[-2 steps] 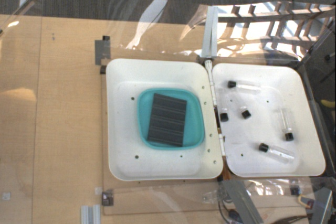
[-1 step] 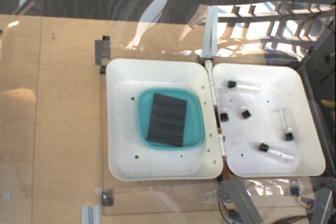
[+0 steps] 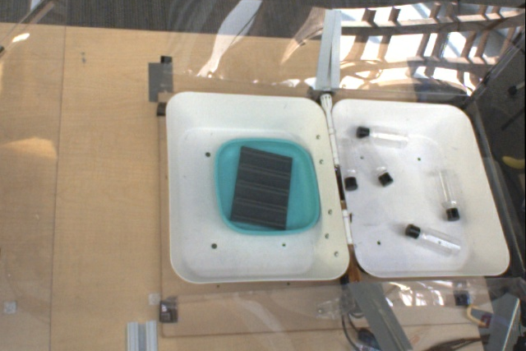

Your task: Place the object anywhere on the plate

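A dark grey ribbed rectangular block (image 3: 262, 187) is seen lying flat on a teal plate (image 3: 225, 177), slightly tilted, with its long sides running roughly up and down the view and its whole outline kept inside the plate's rim. The plate is set near the middle of the left white bin (image 3: 189, 242). Just beside it, the right white bin (image 3: 485, 251) is joined edge to edge. In the right bin several small clear vials with black caps are scattered: one near the upper left (image 3: 374, 134), one at the left wall (image 3: 350, 182), a black cap alone (image 3: 384, 177), one upright along the right side (image 3: 449, 197) and one near the lower middle (image 3: 431, 237). Both bins are carried by a pale wooden counter (image 3: 82, 201). The state of the tool cannot be told.
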`<move>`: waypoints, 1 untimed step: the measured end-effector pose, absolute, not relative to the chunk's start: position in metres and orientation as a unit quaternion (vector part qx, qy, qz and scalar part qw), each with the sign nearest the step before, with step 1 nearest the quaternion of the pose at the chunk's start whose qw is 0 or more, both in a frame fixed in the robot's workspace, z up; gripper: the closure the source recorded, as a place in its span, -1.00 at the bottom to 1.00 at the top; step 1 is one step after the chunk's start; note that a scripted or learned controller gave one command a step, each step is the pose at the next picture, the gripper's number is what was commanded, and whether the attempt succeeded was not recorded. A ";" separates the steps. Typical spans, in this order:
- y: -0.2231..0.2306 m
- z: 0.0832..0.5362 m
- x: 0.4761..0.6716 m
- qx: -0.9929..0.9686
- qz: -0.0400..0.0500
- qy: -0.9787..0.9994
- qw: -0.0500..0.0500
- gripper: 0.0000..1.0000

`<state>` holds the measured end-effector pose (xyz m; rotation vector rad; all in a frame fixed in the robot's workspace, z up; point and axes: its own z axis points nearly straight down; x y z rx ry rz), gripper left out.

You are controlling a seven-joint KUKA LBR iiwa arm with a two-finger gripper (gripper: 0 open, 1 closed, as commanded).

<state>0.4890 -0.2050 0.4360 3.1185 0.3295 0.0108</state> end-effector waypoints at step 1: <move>-0.205 0.436 0.489 0.994 0.004 0.105 0.003 -1.00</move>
